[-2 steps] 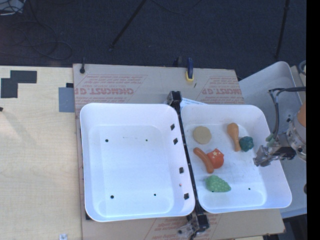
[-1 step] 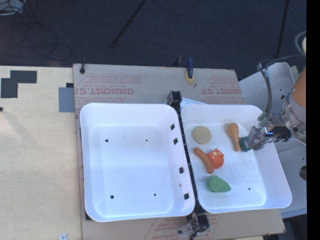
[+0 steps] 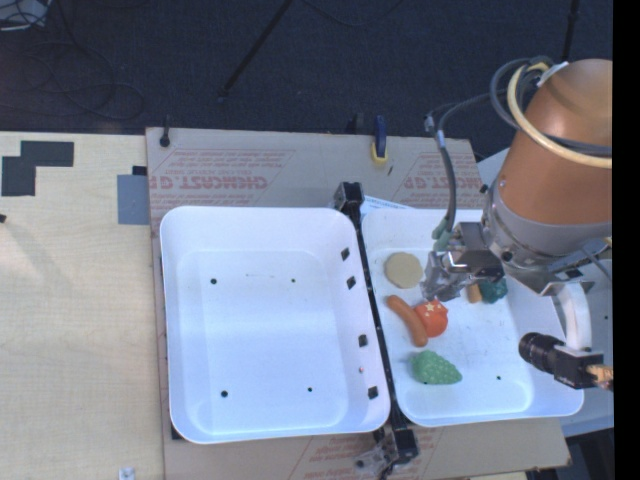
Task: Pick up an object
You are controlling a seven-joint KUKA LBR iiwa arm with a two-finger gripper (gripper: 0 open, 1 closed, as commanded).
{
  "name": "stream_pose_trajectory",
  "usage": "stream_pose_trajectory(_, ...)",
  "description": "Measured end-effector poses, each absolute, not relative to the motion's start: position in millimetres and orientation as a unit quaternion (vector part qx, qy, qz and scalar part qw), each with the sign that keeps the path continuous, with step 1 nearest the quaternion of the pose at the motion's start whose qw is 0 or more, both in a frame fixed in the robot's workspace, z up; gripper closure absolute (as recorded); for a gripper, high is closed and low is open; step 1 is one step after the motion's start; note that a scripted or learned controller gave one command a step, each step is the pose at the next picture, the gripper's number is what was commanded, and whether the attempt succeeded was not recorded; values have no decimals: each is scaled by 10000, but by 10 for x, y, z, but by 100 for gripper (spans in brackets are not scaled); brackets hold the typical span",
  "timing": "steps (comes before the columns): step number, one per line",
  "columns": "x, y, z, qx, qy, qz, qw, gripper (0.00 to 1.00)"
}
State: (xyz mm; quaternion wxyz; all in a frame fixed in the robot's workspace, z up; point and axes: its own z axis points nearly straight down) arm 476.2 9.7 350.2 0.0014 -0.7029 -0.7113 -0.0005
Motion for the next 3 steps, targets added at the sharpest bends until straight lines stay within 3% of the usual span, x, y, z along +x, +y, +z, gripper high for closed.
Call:
stream_pose_trajectory(1,5075,408,4283,-7057,-7085,-22,-21,100)
stream_pose_trajectory(2,5251,1146,5442,-7041,-7101,-47,-24,100)
stream_pose_trajectory(3,4730,396,4540,-7095,-7047,56,39,100)
